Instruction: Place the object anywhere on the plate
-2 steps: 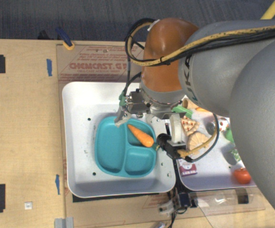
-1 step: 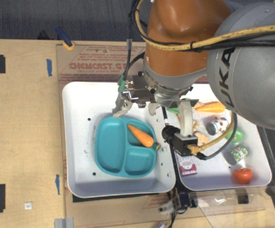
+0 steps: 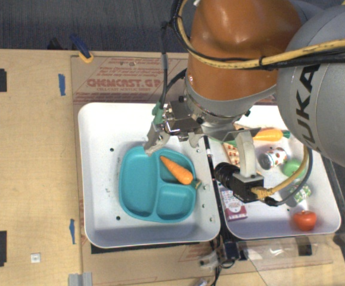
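Observation:
A teal divided plate (image 3: 145, 189) lies in the left white bin (image 3: 95, 177). An orange carrot (image 3: 177, 170) rests on the plate's upper right compartment, across the divider, free of the fingers. My gripper (image 3: 175, 140) hangs just above the plate's far right rim, under the large orange wrist band (image 3: 238, 34). It is open. Its left finger (image 3: 155, 139) points down at the plate's upper edge, and the carrot lies a little below the fingertips.
The right bin (image 3: 330, 219) holds several items: a red tomato (image 3: 305, 220), a green piece (image 3: 291, 168), a yellow-orange piece (image 3: 269, 134) and a flat printed pack (image 3: 234, 206). Cables (image 3: 279, 186) loop over that bin. Brown cardboard (image 3: 29, 159) covers the bench to the left.

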### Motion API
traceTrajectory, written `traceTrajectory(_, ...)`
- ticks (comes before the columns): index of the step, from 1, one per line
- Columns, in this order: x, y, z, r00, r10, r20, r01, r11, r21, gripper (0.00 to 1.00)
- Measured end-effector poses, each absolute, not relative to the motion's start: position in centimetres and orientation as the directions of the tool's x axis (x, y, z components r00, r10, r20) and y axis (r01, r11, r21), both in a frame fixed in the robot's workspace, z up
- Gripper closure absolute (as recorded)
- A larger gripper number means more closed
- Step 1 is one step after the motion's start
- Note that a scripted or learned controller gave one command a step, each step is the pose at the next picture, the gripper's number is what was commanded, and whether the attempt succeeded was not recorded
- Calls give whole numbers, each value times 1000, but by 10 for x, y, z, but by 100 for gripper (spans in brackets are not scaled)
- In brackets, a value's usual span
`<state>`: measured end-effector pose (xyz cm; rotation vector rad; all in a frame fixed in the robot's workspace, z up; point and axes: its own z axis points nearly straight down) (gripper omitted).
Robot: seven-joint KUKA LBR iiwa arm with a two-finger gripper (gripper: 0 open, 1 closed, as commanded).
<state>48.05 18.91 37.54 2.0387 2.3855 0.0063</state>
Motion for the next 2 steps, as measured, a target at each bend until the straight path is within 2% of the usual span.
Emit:
traceTrajectory(1,480,205,408,-71,997,0,997,71,4,0)
traceTrajectory(2,479,200,357,-50,999,-3,999,50,-4,0)
